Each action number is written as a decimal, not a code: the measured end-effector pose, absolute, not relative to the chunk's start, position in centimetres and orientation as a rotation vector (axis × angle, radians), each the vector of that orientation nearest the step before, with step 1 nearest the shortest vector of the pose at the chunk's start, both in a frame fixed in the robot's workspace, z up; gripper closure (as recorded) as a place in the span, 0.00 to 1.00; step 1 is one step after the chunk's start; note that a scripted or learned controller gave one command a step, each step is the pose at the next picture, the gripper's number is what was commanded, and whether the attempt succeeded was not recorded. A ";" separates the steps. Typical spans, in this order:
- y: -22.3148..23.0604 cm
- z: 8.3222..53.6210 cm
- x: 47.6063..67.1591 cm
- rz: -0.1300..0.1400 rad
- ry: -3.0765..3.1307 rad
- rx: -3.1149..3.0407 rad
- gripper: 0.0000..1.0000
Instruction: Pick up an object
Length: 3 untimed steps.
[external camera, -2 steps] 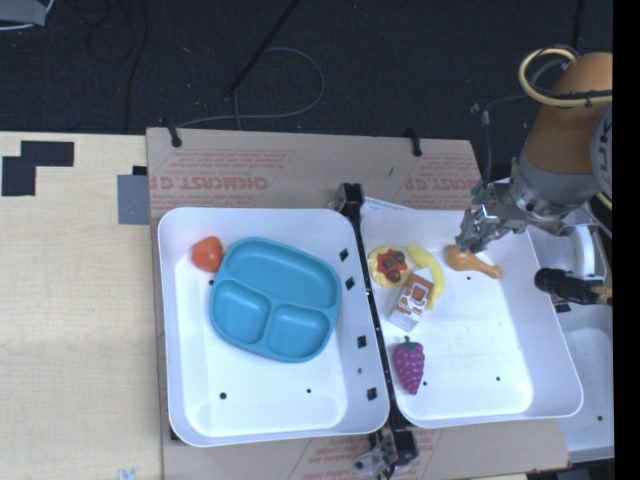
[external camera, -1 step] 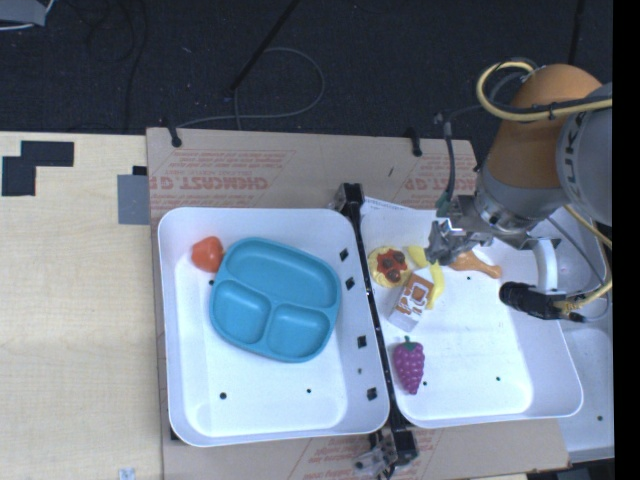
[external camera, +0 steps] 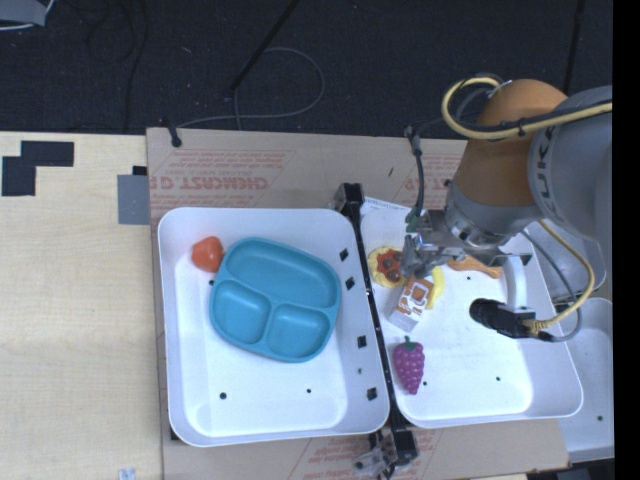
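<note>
Right bin [external camera: 480, 378], near its left wall: end effector [external camera: 418, 253] low over the clutter. I cannot tell whether it is released or clenched; the wrist hides the tip. Nothing visibly held.

Nearest candidate, in my view: carton [external camera: 415, 300], just below the end effector in the frame, toward the bin's near edge. It looks to be lying flat, long axis slanted from upper right to lower left. Yellow toy [external camera: 385, 265] sits just left of the tip, touching or nearly touching the carton. Grapes [external camera: 408, 363] lie further down, apart.

Left bin [external camera: 260, 398]: blue plate [external camera: 275, 298], orange ball [external camera: 207, 254].

My call: a short shift toward the near edge, then close across the carton's narrow side.
</note>
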<state>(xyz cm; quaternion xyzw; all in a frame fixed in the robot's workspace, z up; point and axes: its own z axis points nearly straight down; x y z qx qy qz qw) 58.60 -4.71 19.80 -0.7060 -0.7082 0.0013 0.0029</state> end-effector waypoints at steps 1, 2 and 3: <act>0.7 19.3 56.7 0.005 -2.221 -2.213 1.00; 5.1 20.2 56.0 0.001 -2.223 -2.214 1.00; 9.4 20.2 53.7 0.006 -2.222 -2.213 1.00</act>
